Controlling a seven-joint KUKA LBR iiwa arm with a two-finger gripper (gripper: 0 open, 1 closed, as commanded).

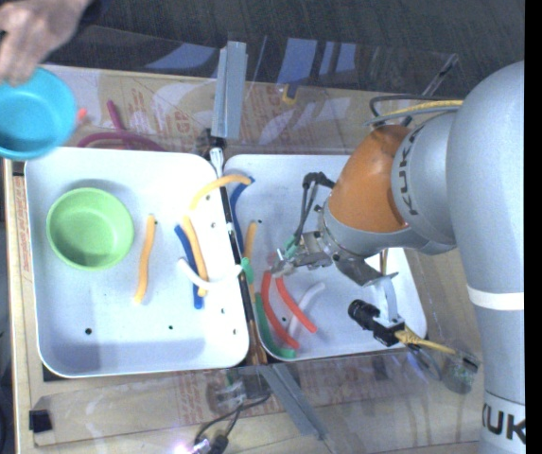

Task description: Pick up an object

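My gripper (289, 255) hangs low over the left part of the right bin (272, 172), under the orange wrist band. Just below it lie two red curved strips (286, 306), a green strip (269, 333) and a white strip (309, 300). A short orange stick (250, 238) lies against that bin's left wall. The view is too coarse to show anything held in the gripper.
The left bin (110, 340) holds a green bowl (89, 227), an orange stick (145, 258), and blue (191, 253) and white pieces. A yellow strip (212, 189) arches over the divider. At top left a person's hand (29, 22) holds a blue bowl (20, 112).
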